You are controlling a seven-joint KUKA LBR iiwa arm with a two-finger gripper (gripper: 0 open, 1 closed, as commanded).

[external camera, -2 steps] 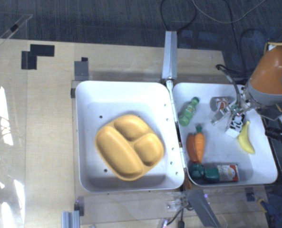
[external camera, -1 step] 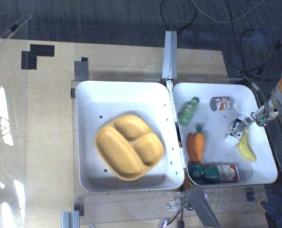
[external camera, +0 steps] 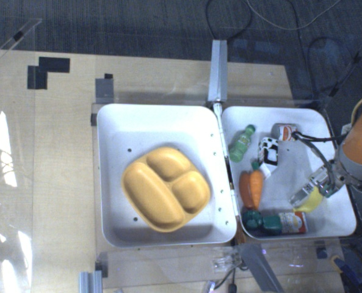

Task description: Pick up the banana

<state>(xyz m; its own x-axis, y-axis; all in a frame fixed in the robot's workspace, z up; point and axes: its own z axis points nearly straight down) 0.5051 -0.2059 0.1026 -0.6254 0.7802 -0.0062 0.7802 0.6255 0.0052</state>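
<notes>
Jaws unreadable: my gripper point(external camera: 312, 191) sat low on the curved yellow banana point(external camera: 311, 201).
Both lay at lower right, inside the right-hand shallow white bin point(external camera: 345, 224).

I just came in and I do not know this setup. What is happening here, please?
A robot arm reaches from the right into the right bin. Its gripper is low in that bin, right at the banana, a yellow piece by the fingers; a firm grasp cannot be confirmed. The same bin holds a carrot, a green bottle and other small items. The left bin holds a yellow divided tray.
</notes>
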